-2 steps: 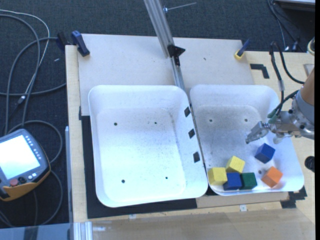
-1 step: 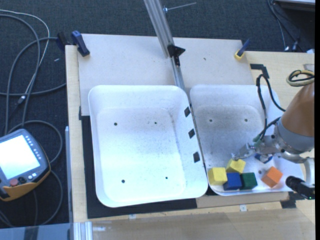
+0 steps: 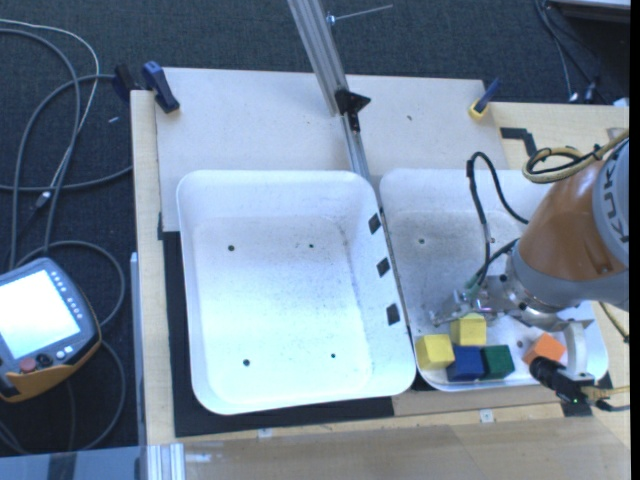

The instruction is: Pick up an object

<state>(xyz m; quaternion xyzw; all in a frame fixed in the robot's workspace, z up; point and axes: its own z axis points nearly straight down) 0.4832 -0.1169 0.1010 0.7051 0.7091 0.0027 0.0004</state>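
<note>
A yellow block is being touched from above by the gripper in the right bin; finger spread cannot be told

Yellow, blue, green and orange blocks clustered at the right bin's near edge.
</note>
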